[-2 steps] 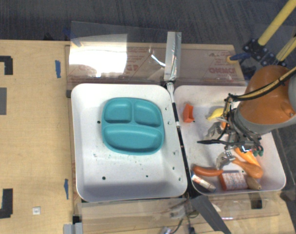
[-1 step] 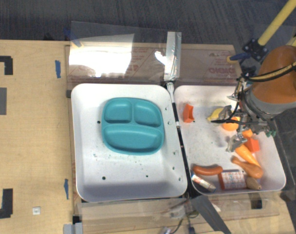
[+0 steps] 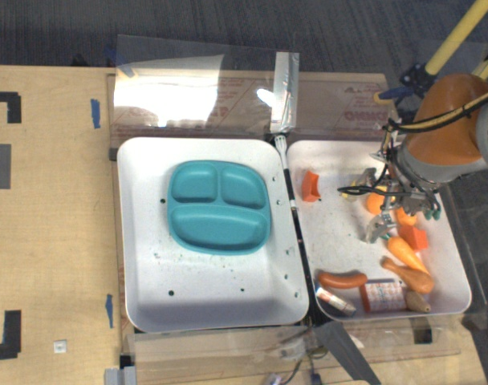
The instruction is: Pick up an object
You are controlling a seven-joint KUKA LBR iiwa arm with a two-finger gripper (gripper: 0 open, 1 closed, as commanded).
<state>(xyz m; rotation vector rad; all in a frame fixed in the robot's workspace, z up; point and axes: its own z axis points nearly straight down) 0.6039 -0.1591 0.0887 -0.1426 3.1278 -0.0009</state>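
Gripper is down in the right bin, far right part, sitting right over a cluster of orange bits. Honestly can't tell if it's got anything, too much cable and clutter there. Closest grab looks like the carrot, just near-side of it, long axis running toward the near right. Sausage and bottle lie nearer still. Teal plate is in the left bin.

The grey arm reaches in from the right — claw pointing down, orange-banded wrist above.
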